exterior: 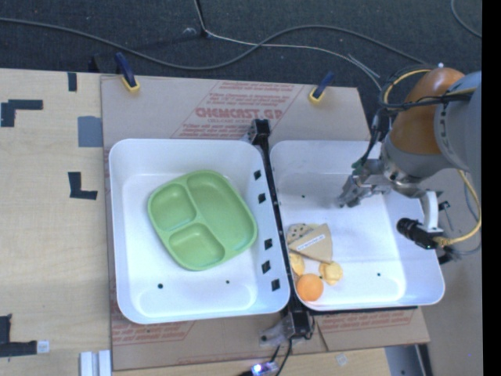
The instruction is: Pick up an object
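In the right bin [391,233] a tan cheese-like wedge [311,240] lies near the left wall. An orange ball [310,287] rests just below it, with small yellow pieces [331,272] beside it. A green divided plate [202,218] sits in the left bin [133,210]. My gripper [350,195] hangs over the upper middle of the right bin, up and to the right of the wedge and well apart from it. Nothing shows between its fingers.
A black divider [266,210] runs between the two bins. Blue-and-yellow clamps [125,73] [321,88] hold the cardboard at the back. Cables cross the dark floor beyond. The arm's orange band [427,112] stands over the right bin's far right corner.
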`<control>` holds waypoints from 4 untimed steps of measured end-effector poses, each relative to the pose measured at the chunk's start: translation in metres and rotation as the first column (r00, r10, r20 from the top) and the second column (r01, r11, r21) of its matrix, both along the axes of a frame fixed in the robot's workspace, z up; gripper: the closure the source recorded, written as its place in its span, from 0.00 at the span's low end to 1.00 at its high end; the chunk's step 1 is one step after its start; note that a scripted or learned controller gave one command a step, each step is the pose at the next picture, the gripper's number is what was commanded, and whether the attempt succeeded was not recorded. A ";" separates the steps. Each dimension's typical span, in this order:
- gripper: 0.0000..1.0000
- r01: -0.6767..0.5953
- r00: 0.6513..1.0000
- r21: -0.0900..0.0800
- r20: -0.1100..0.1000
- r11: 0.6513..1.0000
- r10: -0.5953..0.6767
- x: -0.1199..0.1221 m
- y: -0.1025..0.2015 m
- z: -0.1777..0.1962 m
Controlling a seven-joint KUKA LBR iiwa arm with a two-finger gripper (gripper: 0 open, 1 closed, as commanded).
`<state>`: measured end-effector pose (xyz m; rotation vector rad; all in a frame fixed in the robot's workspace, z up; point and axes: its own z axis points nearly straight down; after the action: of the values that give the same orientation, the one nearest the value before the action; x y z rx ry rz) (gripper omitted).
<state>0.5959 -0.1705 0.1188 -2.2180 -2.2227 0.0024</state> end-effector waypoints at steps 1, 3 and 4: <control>1.00 0.001 1.000 0.000 0.004 1.000 -0.001 -0.001 -0.004 0.061; 1.00 -0.003 1.000 0.001 0.002 1.000 0.003 -0.007 0.051 0.113; 1.00 -0.003 1.000 0.001 0.002 1.000 0.003 -0.002 0.100 0.119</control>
<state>0.5943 -0.0706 0.2378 -2.2151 -2.2267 -0.0005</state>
